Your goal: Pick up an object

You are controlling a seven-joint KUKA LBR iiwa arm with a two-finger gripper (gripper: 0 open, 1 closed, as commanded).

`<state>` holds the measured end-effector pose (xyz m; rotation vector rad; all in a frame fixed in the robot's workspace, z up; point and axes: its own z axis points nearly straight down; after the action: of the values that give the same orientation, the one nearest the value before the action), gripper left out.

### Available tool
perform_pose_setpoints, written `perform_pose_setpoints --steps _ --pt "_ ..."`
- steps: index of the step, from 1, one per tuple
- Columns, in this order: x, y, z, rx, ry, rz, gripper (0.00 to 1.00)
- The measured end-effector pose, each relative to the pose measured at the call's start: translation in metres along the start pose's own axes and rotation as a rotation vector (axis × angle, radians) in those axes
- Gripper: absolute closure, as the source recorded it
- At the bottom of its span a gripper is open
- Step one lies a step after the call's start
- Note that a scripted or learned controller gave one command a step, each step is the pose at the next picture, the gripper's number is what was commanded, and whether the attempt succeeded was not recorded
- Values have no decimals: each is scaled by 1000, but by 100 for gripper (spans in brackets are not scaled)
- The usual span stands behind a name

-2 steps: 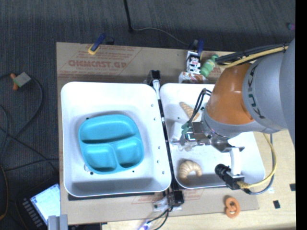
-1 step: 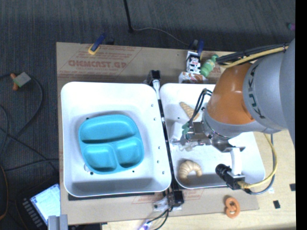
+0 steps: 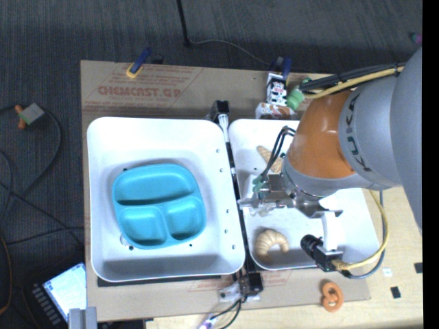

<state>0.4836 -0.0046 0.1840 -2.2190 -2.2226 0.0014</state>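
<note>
Two white bins: left bin [image 3: 99, 184] has one blue divided tray [image 3: 159, 205]; right bin [image 3: 357, 242] has one croissant [image 3: 271, 241] at its near edge, plus a tan piece [image 3: 265, 153] peeking behind the arm. Gripper [image 3: 264, 196] low over right bin, apart from croissant; grip state can't tell.

Tan croissant [image 3: 272, 241] flat, right bin [image 3: 241, 133] front-left corner
</note>
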Motion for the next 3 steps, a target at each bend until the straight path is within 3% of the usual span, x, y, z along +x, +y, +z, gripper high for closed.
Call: perform_pose_setpoints --steps 2,3 --pt "12 0 0 0 0 0 100" --pt "28 14 0 1 0 1 100"
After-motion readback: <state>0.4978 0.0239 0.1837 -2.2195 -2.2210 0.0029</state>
